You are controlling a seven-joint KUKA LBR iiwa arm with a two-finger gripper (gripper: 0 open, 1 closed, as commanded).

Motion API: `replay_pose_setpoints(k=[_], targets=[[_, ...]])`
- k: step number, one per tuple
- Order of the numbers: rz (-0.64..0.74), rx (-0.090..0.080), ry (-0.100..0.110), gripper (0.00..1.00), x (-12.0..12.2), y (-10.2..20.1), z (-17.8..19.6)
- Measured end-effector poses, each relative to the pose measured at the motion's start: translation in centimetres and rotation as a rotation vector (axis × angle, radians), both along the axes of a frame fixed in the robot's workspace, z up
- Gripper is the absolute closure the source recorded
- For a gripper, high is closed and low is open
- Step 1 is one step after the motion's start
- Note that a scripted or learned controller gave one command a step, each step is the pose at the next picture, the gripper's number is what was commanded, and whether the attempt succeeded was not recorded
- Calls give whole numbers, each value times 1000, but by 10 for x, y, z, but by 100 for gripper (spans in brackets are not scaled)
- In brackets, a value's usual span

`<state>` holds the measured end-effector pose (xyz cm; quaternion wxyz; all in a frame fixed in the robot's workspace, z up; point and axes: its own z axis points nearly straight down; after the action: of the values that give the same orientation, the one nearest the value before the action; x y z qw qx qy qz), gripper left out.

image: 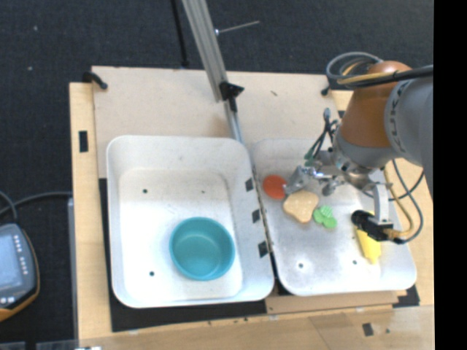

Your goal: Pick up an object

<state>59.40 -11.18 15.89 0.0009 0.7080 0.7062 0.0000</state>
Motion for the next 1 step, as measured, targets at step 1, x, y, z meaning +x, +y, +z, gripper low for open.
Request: replay_pose_setpoints(k=[1], targets=[[2, -1, 2, 0, 0, -1, -52]])
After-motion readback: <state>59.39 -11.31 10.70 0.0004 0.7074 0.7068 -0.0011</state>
